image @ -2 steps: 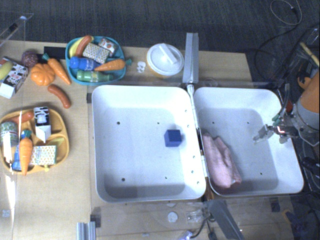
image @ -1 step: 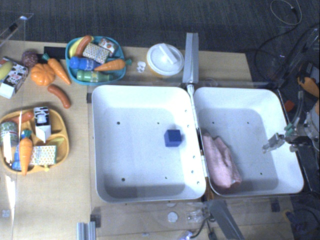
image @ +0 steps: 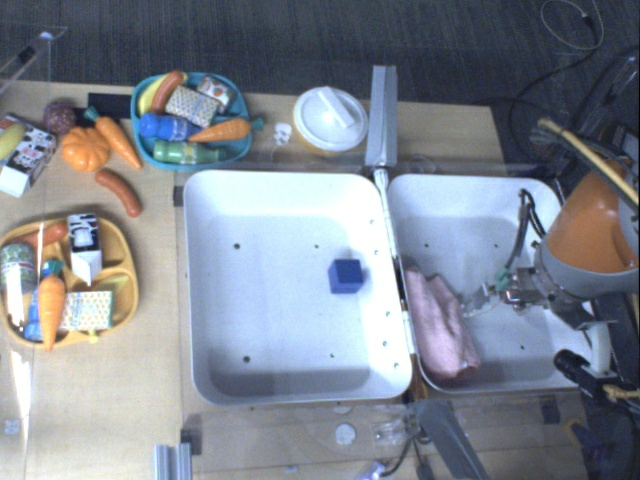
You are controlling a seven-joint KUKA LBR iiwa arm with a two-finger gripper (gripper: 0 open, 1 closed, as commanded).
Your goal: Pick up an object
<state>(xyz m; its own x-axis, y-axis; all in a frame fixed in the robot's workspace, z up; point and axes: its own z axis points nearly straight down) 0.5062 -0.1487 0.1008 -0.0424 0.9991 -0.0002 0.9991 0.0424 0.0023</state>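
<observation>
Down on the bench sit 2 white bins side by side. Inside the left bin (image: pixel 250 348) lies 1 small blue cube (image: pixel 346 275), a bit right of the middle, with bare floor all around it. Inside the right bin (image: pixel 450 228) lies a soft pink cloth (image: pixel 441 325), bunched up along the left wall and reaching down to the near corner.

Coming in from the right is the grey arm with its orange band (image: pixel 590 230). Its gripper (image: pixel 478 299) is low over the right bin, pointing left at the pink cloth. The tips seem to be just beside the cloth's right edge, maybe touching it, but that spot is small and blurry. I cannot tell if the jaws are open or closed, or if they have hold of anything.

Off to the left on the wood bench are a blue bowl (image: pixel 150 93) and a yellow dish (image: pixel 125 268), both full of toy food. Behind the bins sits a round white lid (image: pixel 331 116).
</observation>
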